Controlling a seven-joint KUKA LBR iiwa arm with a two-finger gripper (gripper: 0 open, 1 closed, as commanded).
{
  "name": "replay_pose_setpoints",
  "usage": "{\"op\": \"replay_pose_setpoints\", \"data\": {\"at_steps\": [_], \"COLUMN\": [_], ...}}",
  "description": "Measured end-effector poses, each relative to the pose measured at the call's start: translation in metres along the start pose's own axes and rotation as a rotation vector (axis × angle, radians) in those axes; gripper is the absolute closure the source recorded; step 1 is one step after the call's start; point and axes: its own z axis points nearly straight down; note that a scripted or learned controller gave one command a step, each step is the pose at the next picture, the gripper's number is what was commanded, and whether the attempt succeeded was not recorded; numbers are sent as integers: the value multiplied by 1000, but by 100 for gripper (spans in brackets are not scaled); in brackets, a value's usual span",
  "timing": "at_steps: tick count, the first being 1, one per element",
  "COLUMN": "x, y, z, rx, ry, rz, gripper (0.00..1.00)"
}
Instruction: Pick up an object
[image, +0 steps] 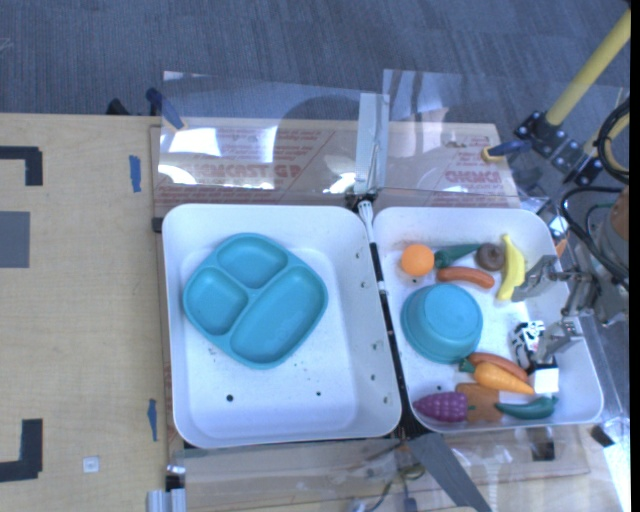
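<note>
My gripper (548, 307) hangs open over the right edge of the right bin (585, 400), one finger near the yellow banana (512, 265), the other by a small black-and-white toy (527, 335). Nothing sits between the fingers. The bin holds a blue bowl (443, 320), an orange (416, 260), a red sausage (465, 277), a brown piece (489, 256), a carrot (500, 373), purple grapes (442, 406), a green vegetable (525, 407) and a white cube (546, 380).
The left bin (190, 400) carries a blue divided plate (255, 298). Clear plastic walls (370, 140) stand behind both bins. The wooden bench (70, 300) extends to the left. A yellow pole (590, 65) and cables are at the upper right.
</note>
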Motion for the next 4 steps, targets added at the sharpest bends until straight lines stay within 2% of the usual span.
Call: {"op": "replay_pose_setpoints", "data": {"at_steps": [1,2,3,4], "x": [-111,-65,-70,-100], "y": [13,21,20,67], "z": [122,130,118,33], "rx": [2,4,9,1], "ry": [-6,-12,-24,-12], "rz": [-154,-165,-166,-55], "gripper": [0,0,100,100]}}
